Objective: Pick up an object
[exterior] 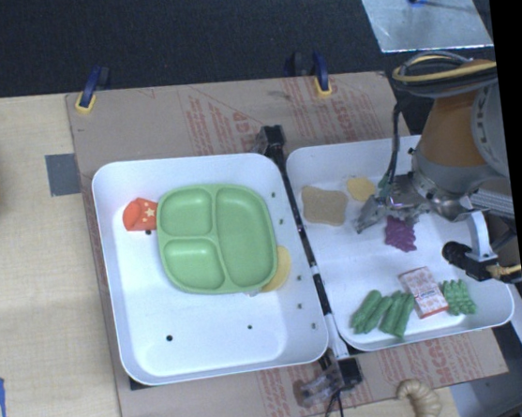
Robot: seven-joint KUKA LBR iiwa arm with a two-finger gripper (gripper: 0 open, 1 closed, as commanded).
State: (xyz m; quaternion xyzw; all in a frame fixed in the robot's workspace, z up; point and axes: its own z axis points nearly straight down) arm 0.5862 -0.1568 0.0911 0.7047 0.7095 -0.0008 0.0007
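Purple grape-like toy cluster lies in the right shallow white bin, just beside and below the two-finger metal gripper, which hangs low over the bin floor at the end of the grey arm with its orange band. Whether the tips are touching the cluster is hard to say from this slant, and I cannot tell how the gripper itself stands; nothing plainly sits in it. Also in that bin are a tan bread-shaped piece, a small yellow disc, green pea pods and a red-and-white packet. The left white bin carries a green divided plastic plate. By my judgement the pick is at the approach stage: nothing is lifted, and grasping and raising remain.
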